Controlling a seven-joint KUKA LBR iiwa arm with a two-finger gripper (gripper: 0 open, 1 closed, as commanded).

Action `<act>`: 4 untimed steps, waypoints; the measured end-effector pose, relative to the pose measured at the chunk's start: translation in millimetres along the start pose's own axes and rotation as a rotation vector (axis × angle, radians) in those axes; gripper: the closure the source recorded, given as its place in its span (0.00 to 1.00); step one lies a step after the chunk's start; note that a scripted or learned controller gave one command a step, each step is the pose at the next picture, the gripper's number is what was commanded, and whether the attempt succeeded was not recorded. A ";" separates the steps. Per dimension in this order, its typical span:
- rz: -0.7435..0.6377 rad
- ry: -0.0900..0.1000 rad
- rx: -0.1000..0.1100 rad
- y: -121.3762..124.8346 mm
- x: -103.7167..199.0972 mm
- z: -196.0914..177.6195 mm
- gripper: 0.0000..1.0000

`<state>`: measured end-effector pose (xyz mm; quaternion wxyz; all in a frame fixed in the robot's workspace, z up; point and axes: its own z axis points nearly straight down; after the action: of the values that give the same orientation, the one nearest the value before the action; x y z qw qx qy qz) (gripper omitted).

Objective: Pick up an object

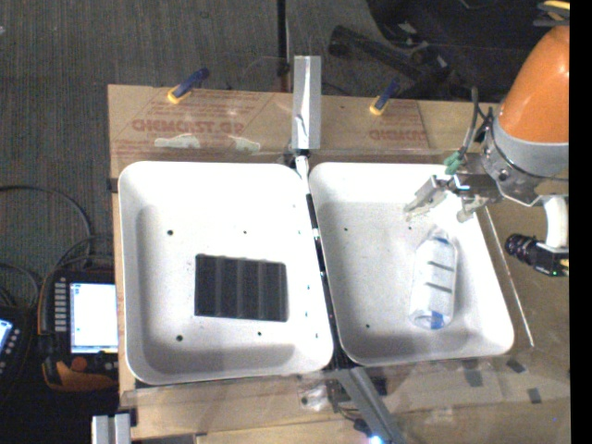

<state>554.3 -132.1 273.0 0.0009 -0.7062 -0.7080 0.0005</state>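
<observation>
Start at your left: the left bin carries a dark ribbed tray lying flat near its middle, well apart from the arm. Nothing else of note sits in that bin.

Move across the divider to the right bin. Here lies the likeliest thing to pick, a clear plastic bottle, on its side along the bin floor toward the right wall, with its blue-tinted end pointing toward the near edge. It rests on the bin and nothing touches it.

Just above the bottle's far end you see the gripper, hanging over the upper right part of that bin on the grey arm with the orange band. Its two fingers look spread apart, one reaching left and one pointing down toward the bottle, and nothing sits between them.

So you are at the approach step, with the grasp not yet made. By my reading, the next move calls for bringing the gripper down and slightly toward the near edge, so the spread fingers straddle the bottle across its narrow width. The bottle is round and smooth, so expect it may roll or slip.
</observation>
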 end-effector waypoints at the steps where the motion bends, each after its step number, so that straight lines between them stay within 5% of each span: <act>1: -0.175 0.001 -0.001 -12.5 5.0 97.6 0.00; 2: -0.043 -0.001 -0.001 -1.0 -39.7 64.2 0.00; 3: 0.301 0.001 0.002 -70.5 9.5 40.3 0.00; 4: -0.076 0.001 0.000 -70.4 -29.5 84.6 0.00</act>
<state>483.8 -161.7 188.6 0.0011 -0.6787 -0.7344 0.0002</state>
